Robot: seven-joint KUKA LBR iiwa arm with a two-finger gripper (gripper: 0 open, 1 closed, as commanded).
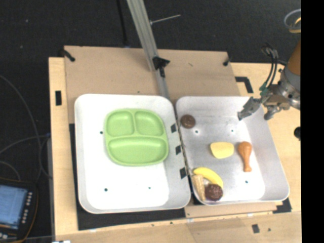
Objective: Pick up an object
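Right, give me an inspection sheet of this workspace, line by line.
Surface: wooden bench bearing two white bins, left bin and right bin.
Job's things: in the right bin, brown ball, yellow block, toy drumstick, banana, dark ball.
Clutter: green divided plate in the left bin.
Gripper: gripper over the right bin's far right corner, holding nothing.
Cables: wires by the arm.
Surroundings: metal pole; screen at lower left.
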